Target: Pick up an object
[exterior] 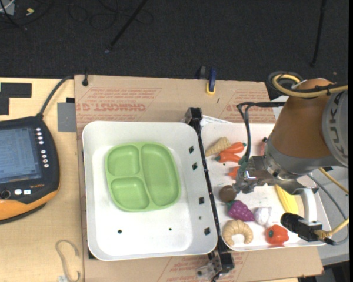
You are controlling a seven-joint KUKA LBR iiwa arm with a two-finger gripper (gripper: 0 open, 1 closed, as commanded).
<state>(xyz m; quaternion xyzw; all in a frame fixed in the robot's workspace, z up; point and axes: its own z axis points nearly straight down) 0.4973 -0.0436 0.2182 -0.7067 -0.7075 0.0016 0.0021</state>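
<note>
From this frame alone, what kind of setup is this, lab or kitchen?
Most likely a robotics lab bench, not a kitchen. A teach pendant lies at the left, two white bins sit on taped cardboard, and toy food such as a croissant and grapes lies under the arm.

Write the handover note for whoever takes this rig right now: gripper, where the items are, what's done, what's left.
Gripper: low over the right bin, near its left side; nothing visibly held.
Right bin holds the toy food: croissant, purple grapes, brown round piece, carrot, corn, red pepper, and a pale piece.
Left bin: green divided plate, with no items on it.
Done: arm is down among the items.
Left: the pick itself; nothing is lifted yet.
</note>
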